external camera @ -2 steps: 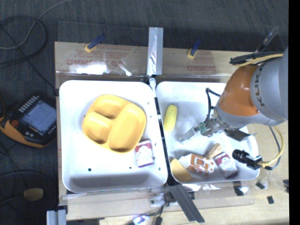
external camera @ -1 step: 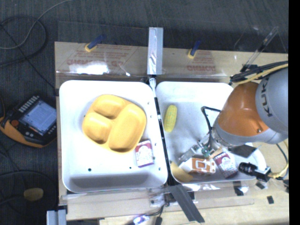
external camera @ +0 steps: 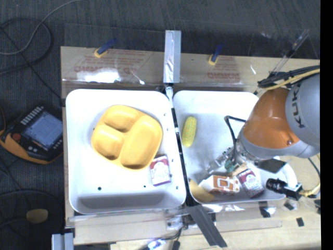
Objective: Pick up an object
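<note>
I have the arm (external camera: 273,126) reaching into the right bin (external camera: 208,103), with the jaws low at its front, somewhere under the wrist near a clutter of small things. I cannot tell whether they are apart or together. Nothing looks lifted, so I judge the pick not yet made: closing and raising are left. The likeliest target is the packet (external camera: 225,184), orange and white, lying flat on the bin floor just beside a dark red carton (external camera: 251,181). A yellow corn cob (external camera: 189,130) lies well apart by the divider. The left bin (external camera: 83,191) holds a big yellow dish (external camera: 126,136) and a small box (external camera: 160,171).
</note>
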Robot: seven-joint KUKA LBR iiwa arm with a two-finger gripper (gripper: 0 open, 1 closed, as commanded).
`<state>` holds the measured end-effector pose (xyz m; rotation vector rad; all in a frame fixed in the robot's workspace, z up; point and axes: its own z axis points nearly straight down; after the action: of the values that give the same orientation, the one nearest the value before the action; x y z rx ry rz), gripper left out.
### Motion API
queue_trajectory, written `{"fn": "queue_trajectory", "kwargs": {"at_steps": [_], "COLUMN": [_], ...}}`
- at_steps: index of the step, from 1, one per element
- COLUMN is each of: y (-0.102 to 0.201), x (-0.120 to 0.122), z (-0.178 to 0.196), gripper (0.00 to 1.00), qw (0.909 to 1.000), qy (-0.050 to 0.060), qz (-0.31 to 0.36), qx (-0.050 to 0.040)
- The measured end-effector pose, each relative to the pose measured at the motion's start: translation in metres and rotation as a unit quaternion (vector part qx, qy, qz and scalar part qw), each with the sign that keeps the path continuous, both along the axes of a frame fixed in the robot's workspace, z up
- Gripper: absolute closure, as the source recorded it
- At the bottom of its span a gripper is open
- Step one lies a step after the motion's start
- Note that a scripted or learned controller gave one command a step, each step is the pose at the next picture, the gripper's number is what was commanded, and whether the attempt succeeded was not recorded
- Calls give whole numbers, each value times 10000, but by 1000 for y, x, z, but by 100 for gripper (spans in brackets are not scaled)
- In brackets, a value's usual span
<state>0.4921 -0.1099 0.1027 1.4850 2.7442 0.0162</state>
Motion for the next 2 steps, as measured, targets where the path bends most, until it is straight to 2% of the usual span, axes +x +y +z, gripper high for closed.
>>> {"fn": "queue_trajectory", "kwargs": {"at_steps": [1, 2], "y": [57, 141], "x": [53, 59], "z": [81, 80], "gripper": [100, 100], "qw": [9967, 9893], "qy": [119, 132], "qz": [-804, -1456], "qx": [7, 13]}}
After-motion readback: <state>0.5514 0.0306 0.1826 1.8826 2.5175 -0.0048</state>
